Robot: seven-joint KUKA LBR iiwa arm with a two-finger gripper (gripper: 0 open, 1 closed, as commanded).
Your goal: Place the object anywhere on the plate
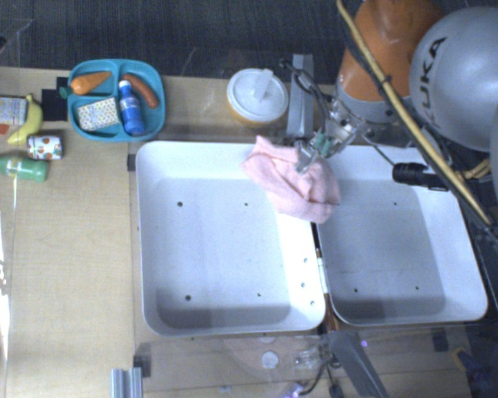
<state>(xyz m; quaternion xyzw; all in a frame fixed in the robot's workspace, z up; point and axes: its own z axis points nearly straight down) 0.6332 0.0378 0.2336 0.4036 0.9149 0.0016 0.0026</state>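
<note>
A pink cloth [292, 185] hangs crumpled over the wall between the left bin [216, 239] and the right bin [398, 247], near their far edge. My gripper [310, 153] sits at the cloth's upper right corner, and its fingers pinch a bunched fold of the fabric, which peaks up toward them. The blue sectioned plate [155, 83] stands on the bench beyond the left bin's far left corner, well to the left of my gripper. It carries a toy carrot [91, 81], a sausage [146, 92], a blue bottle [131, 111] and a pale cracker [95, 114].
A white lidded cup [257, 96] stands behind the bins between plate and gripper. Left of the plate lie a banana [29, 121], a small can [44, 147], a green bottle [17, 167] and a box [2, 109]. The arm's bulk fills the far right.
</note>
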